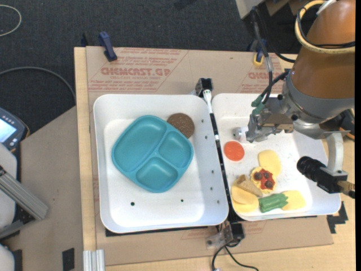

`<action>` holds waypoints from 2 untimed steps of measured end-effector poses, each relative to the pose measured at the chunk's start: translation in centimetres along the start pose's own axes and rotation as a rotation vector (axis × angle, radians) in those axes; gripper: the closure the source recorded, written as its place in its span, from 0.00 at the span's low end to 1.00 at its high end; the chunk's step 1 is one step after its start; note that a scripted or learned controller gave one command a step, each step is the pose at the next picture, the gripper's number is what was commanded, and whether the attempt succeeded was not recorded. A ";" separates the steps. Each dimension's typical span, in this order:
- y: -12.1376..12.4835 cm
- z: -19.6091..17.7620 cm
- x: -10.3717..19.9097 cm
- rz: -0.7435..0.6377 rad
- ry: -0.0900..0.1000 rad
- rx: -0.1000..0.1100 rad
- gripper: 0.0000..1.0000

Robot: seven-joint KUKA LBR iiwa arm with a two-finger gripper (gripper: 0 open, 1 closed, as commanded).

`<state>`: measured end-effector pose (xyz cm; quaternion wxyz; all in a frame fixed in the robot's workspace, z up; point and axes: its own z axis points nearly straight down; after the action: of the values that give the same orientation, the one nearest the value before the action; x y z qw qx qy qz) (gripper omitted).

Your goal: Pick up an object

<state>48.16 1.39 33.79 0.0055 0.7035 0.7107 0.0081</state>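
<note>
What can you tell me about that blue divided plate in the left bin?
The blue divided plate looks like smooth teal plastic, roughly square with rounded corners and three compartments. It lies flat and rotated diagonally on the floor of the left bin. A brown round disc sits at its upper right edge, apparently touching or overlapping the rim.

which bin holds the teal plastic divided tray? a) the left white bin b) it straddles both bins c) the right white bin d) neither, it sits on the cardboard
a: the teal plastic divided tray lies flat inside the left white bin, next to a round brown disc, while the right white bin holds small toy foods such as an orange disc.
</note>
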 end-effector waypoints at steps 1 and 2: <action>0.7 12.1 -1.2 0.013 -0.004 0.032 1.00; 0.0 -2.5 0.8 0.006 -0.001 0.002 1.00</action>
<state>48.06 2.20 36.26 0.0052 0.7055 0.7087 0.0071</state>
